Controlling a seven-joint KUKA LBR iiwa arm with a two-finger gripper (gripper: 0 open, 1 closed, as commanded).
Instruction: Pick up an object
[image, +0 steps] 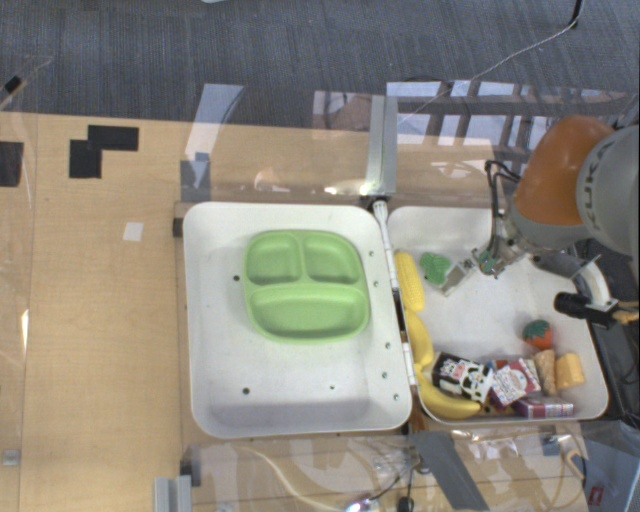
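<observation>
Hovering hand (462, 272) beside green toy (435, 267), bananas (412, 310) nearby.

A light wooden bench (90, 330) carries two flat white bins side by side. The left bin (215, 400) and the right bin (470, 320) touch along a thin metal strip (392, 300) in the middle. On the bench's far left are black block shapes (100, 148), and a small pale square (133, 232) lies a bit nearer. A clear see-through wall (290, 150) stands along the far side of the bins.
</observation>
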